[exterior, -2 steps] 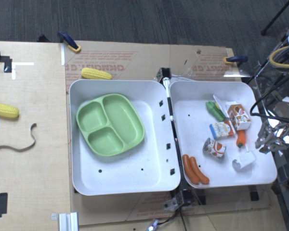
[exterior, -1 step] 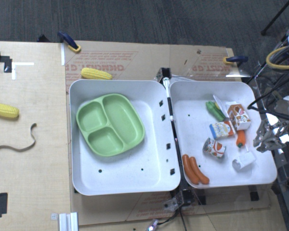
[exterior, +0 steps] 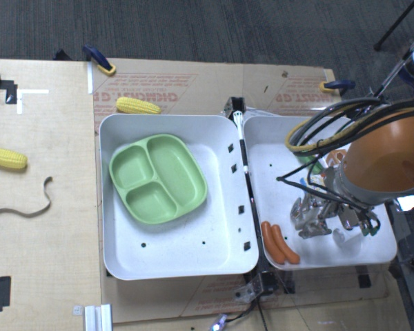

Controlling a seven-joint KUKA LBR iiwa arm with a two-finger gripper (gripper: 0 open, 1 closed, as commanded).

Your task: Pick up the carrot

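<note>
Tool (exterior: 317,221) hangs low in right bin (exterior: 262,185), near carrot (exterior: 279,243).

tray (exterior: 159,178) in left bin (exterior: 117,254) | carrot (exterior: 279,243) in right bin (exterior: 262,143), front-left

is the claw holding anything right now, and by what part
Nothing shows between its tips. The claw hangs over the right bin, apart from the carrot lying near the front-left corner. Whether it is open or shut cannot be told.
</note>
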